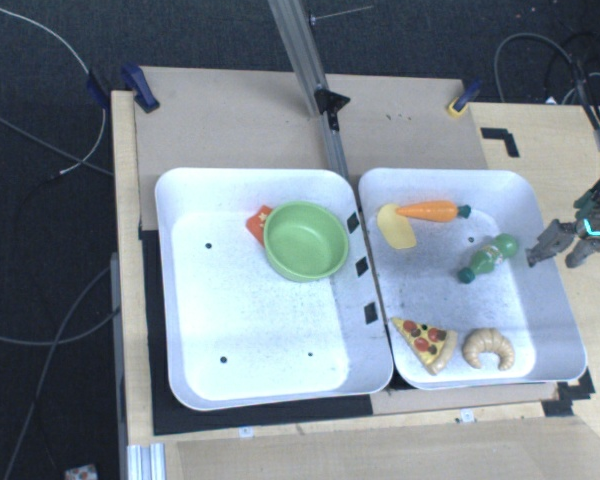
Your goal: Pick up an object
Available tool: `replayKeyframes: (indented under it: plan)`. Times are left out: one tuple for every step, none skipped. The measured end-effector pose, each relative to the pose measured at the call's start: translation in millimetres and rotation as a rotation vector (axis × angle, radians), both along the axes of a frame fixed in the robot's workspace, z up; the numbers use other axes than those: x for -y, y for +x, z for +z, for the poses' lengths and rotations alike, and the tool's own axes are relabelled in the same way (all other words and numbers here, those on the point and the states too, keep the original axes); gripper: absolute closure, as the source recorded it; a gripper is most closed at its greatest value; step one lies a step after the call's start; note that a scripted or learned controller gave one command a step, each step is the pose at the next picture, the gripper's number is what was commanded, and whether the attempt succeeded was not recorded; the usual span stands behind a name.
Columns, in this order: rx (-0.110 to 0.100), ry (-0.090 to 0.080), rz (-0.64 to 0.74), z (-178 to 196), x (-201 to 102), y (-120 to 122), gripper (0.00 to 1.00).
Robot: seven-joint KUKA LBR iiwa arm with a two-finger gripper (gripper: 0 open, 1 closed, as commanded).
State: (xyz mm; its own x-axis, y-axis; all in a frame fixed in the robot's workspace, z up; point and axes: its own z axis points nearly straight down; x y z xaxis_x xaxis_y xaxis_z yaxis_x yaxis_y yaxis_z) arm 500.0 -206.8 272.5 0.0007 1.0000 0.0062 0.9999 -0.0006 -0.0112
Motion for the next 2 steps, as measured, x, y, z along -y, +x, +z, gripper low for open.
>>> replayKeyframes:
  plan:
    - [0.006,-0.001,0.001,2.8,0.2,1.0,0.00]
    - [-0.001,0.001,0.000,-60.4,-0.1,2.9,0.00]
